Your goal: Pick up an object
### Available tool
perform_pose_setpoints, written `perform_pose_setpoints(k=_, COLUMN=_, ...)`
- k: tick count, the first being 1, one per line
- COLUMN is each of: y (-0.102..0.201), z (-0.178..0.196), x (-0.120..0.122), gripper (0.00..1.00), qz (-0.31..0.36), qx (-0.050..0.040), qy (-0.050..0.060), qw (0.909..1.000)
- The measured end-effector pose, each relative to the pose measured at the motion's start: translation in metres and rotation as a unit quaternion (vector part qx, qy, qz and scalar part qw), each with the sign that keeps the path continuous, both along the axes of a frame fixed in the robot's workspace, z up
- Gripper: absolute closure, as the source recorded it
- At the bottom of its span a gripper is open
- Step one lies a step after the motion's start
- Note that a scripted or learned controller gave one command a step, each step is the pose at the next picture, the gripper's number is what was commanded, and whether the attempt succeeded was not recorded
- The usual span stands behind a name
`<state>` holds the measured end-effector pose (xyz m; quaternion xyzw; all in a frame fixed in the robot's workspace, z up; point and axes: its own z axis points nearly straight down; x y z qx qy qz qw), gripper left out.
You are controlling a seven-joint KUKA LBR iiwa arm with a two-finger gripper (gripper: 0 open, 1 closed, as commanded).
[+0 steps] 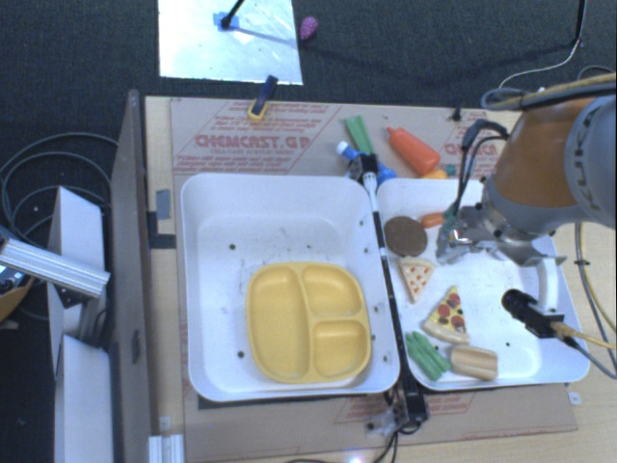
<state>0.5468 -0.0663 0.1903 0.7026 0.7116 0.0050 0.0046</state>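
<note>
I see a yellow plate [308, 321] with three parts lying in the left white bin [222, 220]. Behind the bins, on the brown board [241, 143], lie an orange carrot [413, 150], a green stick [359, 133] and a small yellow and blue clip [260, 100]. On the dark floor there is a shiny sheet [227, 27] with a little purple thing [308, 28] just beside it. Black cables [39, 172] curl at the left.

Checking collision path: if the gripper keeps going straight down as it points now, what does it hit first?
Probably bare floor of the right bin, beside the brown disc. The gripper hangs over that spot; depth is unclear from this view.
</note>
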Motion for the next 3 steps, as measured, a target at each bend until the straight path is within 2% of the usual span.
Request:
perform_pose_setpoints(k=1, y=-0.005, z=-0.006, x=-0.004, gripper=0.0, qz=-0.005, qx=-0.0003, qy=0.006, qw=1.0)
perform_pose_setpoints(k=2, y=-0.027, z=-0.065, x=-0.041, gripper=0.0, qz=-0.008, qx=-0.0001, qy=0.01, qw=0.9999)
perform_pose_setpoints(k=3, y=-0.036, z=-0.108, x=-0.043, gripper=0.0, qz=-0.007, qx=0.0002, qy=0.007, qw=1.0)
